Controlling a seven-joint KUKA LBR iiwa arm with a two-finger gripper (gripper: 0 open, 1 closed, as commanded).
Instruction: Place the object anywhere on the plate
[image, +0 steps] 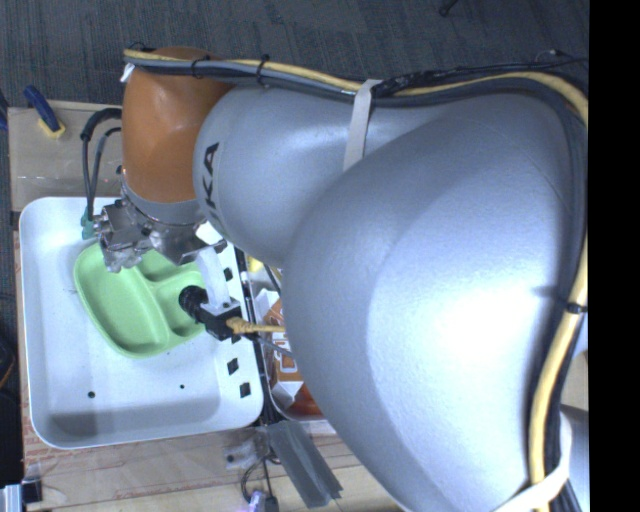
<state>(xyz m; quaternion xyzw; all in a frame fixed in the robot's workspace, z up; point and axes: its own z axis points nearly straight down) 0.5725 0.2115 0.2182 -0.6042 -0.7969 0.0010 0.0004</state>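
Observation:
A light green plate (138, 312) with a raised rim lies in the upper part of the left white bin (120, 412). My gripper (118, 256) hangs over the plate's upper left edge, under the orange band of the wrist. Its metal body blocks whatever is beneath it, so I cannot make out any object in it or on the plate below it. The plate's lower half is bare green.
The grey arm covers the right bin almost wholly. Only a strip with orange and brown items (288, 372) shows beside the divider. A blue and yellow clamp (41, 109) sits on the bench at the far left corner. The left bin's lower floor is bare white.

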